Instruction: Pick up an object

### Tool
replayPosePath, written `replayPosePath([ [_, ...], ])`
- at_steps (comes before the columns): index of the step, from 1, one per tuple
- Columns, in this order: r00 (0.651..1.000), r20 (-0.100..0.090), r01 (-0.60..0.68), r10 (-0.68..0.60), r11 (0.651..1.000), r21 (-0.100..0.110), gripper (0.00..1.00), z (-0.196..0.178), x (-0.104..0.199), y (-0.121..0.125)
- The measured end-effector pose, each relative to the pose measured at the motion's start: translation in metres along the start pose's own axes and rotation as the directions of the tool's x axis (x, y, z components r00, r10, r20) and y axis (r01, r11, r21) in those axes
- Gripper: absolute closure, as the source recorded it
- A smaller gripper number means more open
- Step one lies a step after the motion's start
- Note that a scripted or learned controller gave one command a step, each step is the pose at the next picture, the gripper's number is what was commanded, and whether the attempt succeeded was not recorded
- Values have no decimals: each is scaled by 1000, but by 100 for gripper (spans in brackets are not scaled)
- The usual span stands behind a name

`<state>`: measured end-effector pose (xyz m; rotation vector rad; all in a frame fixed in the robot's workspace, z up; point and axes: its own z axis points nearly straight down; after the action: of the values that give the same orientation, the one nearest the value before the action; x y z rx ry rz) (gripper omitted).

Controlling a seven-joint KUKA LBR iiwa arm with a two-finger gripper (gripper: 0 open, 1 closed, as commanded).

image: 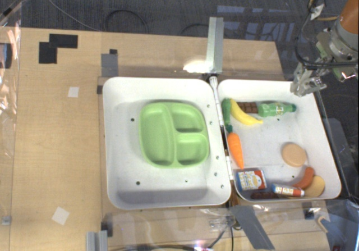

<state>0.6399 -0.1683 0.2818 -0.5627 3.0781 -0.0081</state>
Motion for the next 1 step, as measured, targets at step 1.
replayPosePath([
  [1, 926, 0, 377, -377, 926, -3, 100, -7, 23, -31],
])
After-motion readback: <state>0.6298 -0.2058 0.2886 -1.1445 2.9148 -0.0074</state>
